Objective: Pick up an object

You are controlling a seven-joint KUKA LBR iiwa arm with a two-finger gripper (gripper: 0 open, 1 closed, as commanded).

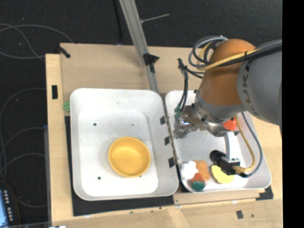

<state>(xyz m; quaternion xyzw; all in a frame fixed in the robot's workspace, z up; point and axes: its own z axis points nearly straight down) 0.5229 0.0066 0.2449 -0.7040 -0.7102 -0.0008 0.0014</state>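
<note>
My gripper (184,123) hangs over the left side of the right bin (256,182), close to the wall between the two bins. The bulky grey and orange arm covers most of that bin. At the bin's front lie a small white object (189,167), an orange one (202,170), a green one (197,185) and a flat yellow one (220,175), all in front of the gripper and apart from it. A red-orange object (231,124) peeks out beside the wrist on the right. Nothing shows between the gripper's tips.
A yellow bowl (129,156) sits upright in the left bin (90,103), towards its front. A slanted metal post (135,27) rises behind the bins near the dividing wall.
</note>
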